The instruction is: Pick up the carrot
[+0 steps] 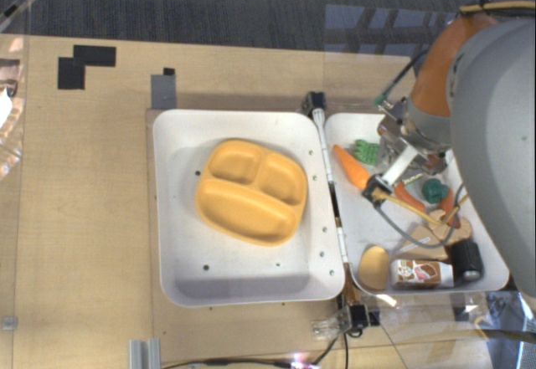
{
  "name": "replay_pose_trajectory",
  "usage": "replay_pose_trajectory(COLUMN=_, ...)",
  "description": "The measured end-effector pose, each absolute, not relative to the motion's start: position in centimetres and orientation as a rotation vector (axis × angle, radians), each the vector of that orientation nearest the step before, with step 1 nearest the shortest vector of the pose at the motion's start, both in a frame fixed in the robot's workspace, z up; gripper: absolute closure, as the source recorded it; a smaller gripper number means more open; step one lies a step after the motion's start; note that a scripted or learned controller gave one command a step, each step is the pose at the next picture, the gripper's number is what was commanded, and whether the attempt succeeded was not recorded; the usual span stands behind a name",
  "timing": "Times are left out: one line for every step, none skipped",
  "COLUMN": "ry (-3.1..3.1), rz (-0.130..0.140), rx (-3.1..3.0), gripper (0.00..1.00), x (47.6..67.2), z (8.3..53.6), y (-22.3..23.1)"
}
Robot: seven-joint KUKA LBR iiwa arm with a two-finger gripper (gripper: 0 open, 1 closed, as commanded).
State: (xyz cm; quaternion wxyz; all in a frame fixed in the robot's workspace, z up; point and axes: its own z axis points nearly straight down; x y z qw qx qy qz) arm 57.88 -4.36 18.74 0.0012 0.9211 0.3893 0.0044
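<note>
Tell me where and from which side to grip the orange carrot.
Grip the orange tapered carrot around its middle, straight down from above, closing across its width. It lies flat and slanted in the shallow white bin, close to a wall, so side approaches look cramped.
</note>
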Motion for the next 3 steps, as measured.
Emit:
replay_pose_trajectory(ry=0.895, rz=0.002, rx=3.014, gripper=1.0, x=54.6, z=18.3, y=4.1)
replay_pose_trajectory(ry=0.799, rz=0.038, rx=3.043, gripper=1.0, x=49.7, z=11.3, y=15.4)
replay_pose_trajectory(ry=0.811, rz=0.044, rx=3.043, gripper=1.0, x=50.0, z=12.4, y=15.5)
